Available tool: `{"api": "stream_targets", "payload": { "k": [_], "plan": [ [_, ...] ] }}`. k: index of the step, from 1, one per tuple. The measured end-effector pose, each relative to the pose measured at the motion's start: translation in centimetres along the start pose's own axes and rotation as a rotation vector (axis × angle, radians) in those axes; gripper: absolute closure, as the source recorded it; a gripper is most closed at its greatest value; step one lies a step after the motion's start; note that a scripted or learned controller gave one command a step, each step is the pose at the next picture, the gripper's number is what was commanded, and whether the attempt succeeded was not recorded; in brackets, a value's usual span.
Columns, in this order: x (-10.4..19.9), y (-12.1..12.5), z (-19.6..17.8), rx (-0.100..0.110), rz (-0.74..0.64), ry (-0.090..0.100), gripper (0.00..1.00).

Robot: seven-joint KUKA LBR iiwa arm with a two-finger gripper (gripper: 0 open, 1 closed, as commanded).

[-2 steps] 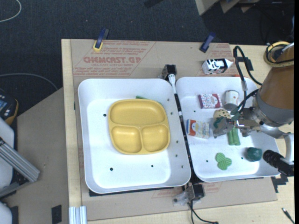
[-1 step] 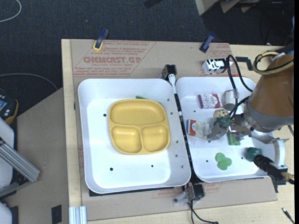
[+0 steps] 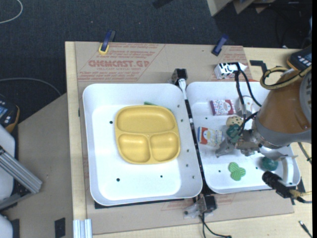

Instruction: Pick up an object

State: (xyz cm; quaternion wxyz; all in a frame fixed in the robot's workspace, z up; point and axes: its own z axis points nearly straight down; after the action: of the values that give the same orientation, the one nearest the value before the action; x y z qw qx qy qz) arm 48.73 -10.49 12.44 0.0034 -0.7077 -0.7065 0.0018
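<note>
In the right bin (image 3: 218,180) lie a red and white carton (image 3: 221,106), a flat printed packet (image 3: 209,135), a green lumpy toy (image 3: 237,171), a spotted beige piece (image 3: 236,121) and a teal piece (image 3: 233,131). Another teal object (image 3: 269,163) sits near the bin's right side, partly under the arm. My gripper (image 3: 229,146) reaches in from the right and hangs low over the bin's middle, just right of the packet and below the teal piece. The wrist hides what lies directly beneath it.
The left bin (image 3: 99,133) holds a yellow divided plate (image 3: 147,133), with a green sliver (image 3: 150,103) showing behind its far edge. The arm's orange band (image 3: 282,105) and cables cover the right bin's right side. Clamps and a black-and-white tag (image 3: 226,69) sit on the bench.
</note>
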Motion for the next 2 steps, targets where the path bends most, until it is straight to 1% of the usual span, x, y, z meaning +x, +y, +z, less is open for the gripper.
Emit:
{"api": "stream_targets", "payload": {
  "k": [1, 2],
  "plan": [
    [0.1, 0.0, 4.2, -0.002, 0.0, 0.0, 0.0],
    [0.0, 0.1, 2.9, -0.009, 0.001, -0.002, 1.0]
  ]
}}
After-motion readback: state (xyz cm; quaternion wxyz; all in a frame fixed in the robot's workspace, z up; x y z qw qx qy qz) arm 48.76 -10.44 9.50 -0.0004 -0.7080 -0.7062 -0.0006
